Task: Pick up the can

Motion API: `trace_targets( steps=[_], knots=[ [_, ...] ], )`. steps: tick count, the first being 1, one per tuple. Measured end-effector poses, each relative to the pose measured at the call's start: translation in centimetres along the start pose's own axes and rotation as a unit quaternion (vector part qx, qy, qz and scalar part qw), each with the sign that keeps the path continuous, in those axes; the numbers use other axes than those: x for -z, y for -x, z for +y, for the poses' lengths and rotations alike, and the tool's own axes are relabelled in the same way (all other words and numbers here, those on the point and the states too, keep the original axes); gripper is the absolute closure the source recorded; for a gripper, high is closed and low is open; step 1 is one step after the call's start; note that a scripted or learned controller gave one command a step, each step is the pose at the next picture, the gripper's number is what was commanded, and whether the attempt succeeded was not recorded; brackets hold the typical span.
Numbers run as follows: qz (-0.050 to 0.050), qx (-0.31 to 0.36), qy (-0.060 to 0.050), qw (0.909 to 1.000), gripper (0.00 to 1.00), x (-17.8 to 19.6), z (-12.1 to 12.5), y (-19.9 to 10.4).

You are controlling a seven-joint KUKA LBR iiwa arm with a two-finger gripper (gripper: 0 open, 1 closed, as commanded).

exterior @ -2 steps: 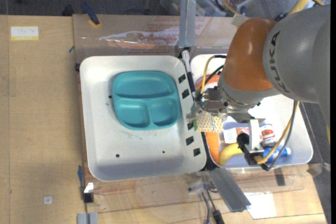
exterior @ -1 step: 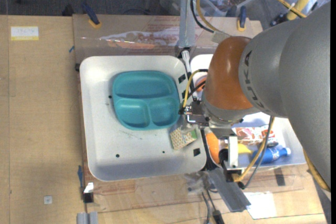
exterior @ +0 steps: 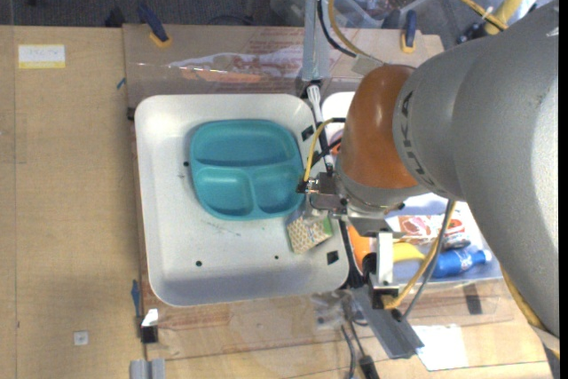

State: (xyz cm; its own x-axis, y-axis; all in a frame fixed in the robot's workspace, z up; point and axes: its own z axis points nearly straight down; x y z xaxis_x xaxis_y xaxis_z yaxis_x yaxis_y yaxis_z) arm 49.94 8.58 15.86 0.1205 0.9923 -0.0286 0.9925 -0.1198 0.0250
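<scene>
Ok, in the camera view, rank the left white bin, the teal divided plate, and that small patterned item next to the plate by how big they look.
1. Left white bin, largest.
2. Teal divided plate, lying inside that bin.
3. Small patterned item, by the plate's lower right edge, smallest by far.
All three lie at similar depth, so the order looks reliable.

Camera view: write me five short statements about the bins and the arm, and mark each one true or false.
1. A teal divided plate lies in the left bin. True.
2. The plate is red. False: it is teal.
3. The arm carries an orange band. True.
4. A small patterned object lies by the plate's lower right corner. True.
5. The left bin is black. False: it is white.
</scene>
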Motion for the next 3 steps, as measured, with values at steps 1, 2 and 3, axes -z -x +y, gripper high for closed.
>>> trace_targets(
  steps=[1, 2, 3],
  knots=[
    [-0.001, -0.009, 0.002, 1.0000, 1.00, -0.2, 0.0, -0.2],
    [0.017, 0.262, -0.006, 0.9648, 1.00, 26.7, 10.7, -1.8],
    [0.016, 0.437, -0.001, 0.8993, 1.00, 27.4, 12.5, 5.6]
  ],
)
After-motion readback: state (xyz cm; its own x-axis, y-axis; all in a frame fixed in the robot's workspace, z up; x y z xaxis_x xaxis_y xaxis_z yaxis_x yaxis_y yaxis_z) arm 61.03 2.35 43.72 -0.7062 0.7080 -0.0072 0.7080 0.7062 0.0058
